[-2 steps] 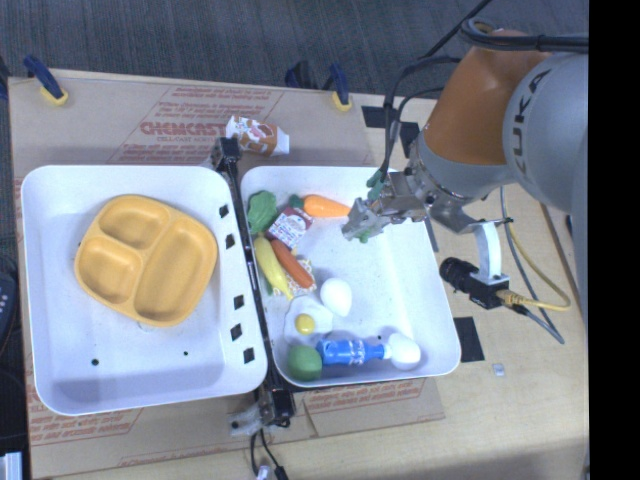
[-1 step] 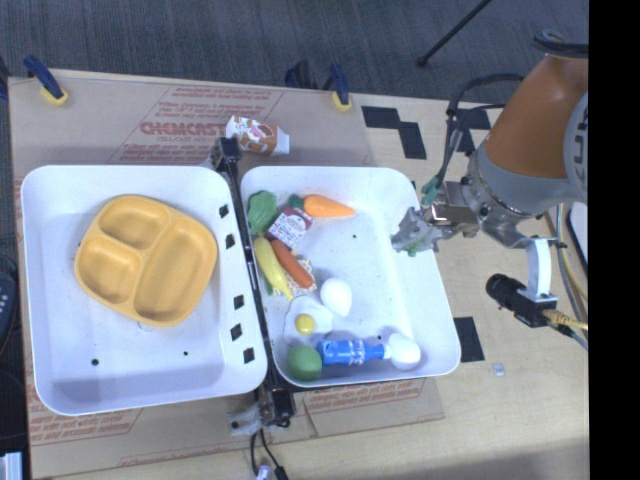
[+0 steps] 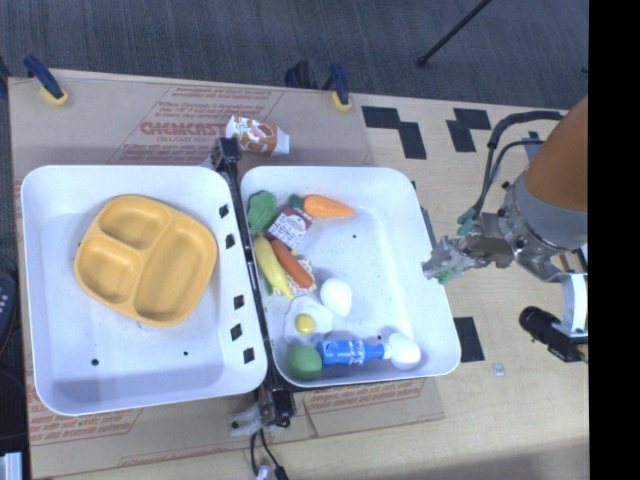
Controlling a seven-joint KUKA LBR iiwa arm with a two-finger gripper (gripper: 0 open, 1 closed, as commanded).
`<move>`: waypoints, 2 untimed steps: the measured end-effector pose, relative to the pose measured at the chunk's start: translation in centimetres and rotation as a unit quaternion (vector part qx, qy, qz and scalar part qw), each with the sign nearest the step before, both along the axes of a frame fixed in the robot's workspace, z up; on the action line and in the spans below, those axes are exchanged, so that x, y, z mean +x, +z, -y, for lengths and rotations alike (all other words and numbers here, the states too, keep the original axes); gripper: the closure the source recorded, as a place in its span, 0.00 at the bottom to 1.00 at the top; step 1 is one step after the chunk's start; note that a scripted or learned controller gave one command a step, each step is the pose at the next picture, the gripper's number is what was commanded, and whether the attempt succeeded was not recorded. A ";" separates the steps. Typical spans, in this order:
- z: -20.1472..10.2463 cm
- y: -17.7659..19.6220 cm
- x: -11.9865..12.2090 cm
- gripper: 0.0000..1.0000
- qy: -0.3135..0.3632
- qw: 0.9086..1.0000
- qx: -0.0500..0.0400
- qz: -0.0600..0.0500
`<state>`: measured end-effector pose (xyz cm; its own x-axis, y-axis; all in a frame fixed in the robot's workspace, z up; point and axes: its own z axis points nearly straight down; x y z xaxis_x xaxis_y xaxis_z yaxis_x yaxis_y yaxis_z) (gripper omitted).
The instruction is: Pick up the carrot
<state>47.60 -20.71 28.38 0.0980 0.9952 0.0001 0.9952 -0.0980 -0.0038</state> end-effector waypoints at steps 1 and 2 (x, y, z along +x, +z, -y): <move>-5.7 -10.5 0.0 1.00 -0.279 0.960 0.001 -0.002; -0.8 1.0 0.0 1.00 -0.195 0.981 0.000 0.001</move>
<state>47.65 -19.87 29.38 0.4706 0.8824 -0.0003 0.8824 -0.4706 -0.0022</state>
